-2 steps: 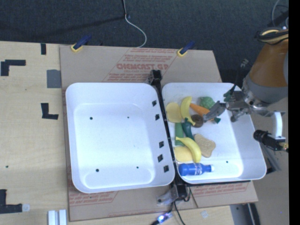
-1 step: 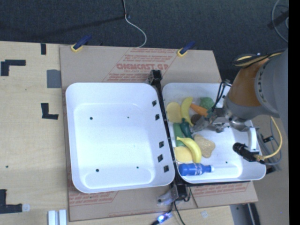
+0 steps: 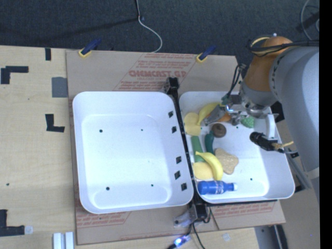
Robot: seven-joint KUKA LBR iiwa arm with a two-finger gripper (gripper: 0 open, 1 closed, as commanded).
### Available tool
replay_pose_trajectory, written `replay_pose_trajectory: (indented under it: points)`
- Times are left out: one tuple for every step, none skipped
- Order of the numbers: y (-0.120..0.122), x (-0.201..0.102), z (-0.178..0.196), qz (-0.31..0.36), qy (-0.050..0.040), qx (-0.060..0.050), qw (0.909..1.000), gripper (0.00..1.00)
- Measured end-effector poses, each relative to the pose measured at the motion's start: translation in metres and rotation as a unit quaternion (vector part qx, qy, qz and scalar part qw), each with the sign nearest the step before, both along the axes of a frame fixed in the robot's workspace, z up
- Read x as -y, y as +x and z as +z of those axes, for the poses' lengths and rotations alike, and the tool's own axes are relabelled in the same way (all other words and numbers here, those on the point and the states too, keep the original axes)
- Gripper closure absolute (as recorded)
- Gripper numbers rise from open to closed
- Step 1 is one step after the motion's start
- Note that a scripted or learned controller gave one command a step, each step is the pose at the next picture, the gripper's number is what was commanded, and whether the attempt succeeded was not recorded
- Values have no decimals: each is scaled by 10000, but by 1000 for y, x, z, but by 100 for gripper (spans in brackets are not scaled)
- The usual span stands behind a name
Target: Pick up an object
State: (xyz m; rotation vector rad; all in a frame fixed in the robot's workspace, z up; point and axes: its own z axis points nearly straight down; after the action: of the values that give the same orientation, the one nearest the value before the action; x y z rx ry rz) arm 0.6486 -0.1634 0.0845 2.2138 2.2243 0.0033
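Note:
My gripper (image 3: 226, 114) hangs low over the upper part of the right bin (image 3: 270, 183), coming in from the right under the grey arm with its orange band. Just left of it lie a yellow curved piece (image 3: 207, 110) and a pale yellow piece (image 3: 191, 123). A small brown round object (image 3: 219, 130) sits right below the gripper, and a green object (image 3: 248, 122) lies to its right. Farther down are a dark green piece (image 3: 201, 142), a yellow banana (image 3: 210, 163), a tan biscuit-shaped piece (image 3: 229, 161) and a blue bottle (image 3: 215, 187).
The left bin (image 3: 124, 149) stands beside the right one, the two meeting at a black-clipped wall (image 3: 179, 139). The arm's bulk covers the right bin's upper right corner. A black part (image 3: 262, 140) juts over that bin's right side.

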Motion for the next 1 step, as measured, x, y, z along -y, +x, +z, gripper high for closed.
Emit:
replay_pose_trajectory:
  points:
    - [16, 31, -1, 17, 44, -29, 10000, 0]
